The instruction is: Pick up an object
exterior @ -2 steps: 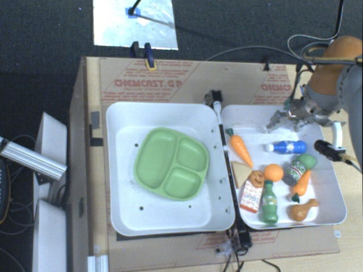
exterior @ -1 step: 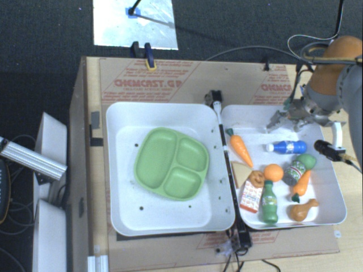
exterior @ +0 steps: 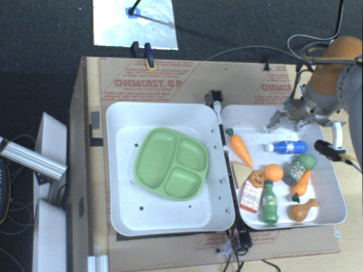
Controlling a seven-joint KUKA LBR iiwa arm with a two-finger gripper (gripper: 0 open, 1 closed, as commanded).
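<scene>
Gripper [exterior: 286, 120]: upper right of frame, fingers look spread, nothing held as far as we see
Blue bottle [exterior: 286, 147]: just below it
Green tray [exterior: 171, 163]: centre-left bin [exterior: 122, 208]

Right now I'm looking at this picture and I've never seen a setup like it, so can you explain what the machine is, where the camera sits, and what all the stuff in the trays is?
The picture comes from one camera fixed above a bench, looking down at a slant. The grey and orange shape at the right is a robot arm; its gripper hangs over the far end of the right bin, with nothing seen between its fingers. Its job is to pick something up. The left bin holds a green divided plate. The right bin holds toy food: a carrot, a blue bottle, an orange, a green bottle, a chicken drumstick, a dark can and a second carrot.
</scene>
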